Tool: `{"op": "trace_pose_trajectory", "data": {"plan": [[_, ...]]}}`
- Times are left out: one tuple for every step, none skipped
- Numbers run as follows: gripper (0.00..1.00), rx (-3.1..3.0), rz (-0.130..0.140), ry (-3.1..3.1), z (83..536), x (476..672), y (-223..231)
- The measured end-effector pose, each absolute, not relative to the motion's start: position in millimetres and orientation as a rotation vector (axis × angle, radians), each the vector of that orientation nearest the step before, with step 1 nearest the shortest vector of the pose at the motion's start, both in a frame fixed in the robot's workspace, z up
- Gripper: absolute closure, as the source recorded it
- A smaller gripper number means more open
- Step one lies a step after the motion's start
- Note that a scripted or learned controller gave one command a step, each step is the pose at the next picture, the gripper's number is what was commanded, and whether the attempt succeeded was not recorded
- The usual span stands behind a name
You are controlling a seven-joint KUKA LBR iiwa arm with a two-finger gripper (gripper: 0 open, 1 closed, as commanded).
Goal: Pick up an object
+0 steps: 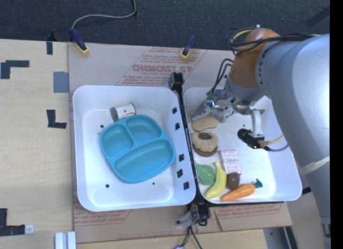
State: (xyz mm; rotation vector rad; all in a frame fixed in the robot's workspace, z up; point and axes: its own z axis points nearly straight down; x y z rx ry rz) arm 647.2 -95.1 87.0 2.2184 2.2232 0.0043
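My gripper (215, 108) is low in the back left corner of the right bin (278, 162), open, with nothing between its fingers. A tan bread-like piece (204, 122) lies just in front of it, touching or nearly touching the fingertips. In front of that lies a brown ring doughnut (205, 142). Nearer the front are a pink carton (229, 162), a yellow banana (216, 181), a green piece (204, 173), a small brown piece (233, 179) and an orange carrot (238, 191).
The left bin (86, 151) holds a blue divided plate (138, 147) and a small cup on its side (122, 111). A black divider (181, 130) runs between the bins. A black cable plug (252, 138) hangs over the right bin beside the arm.
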Motion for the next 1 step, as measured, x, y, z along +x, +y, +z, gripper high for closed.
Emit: {"op": "trace_pose_trajectory", "data": {"plan": [[0.0,2.216,0.007,2.218,87.6,636.0,-97.6]]}}
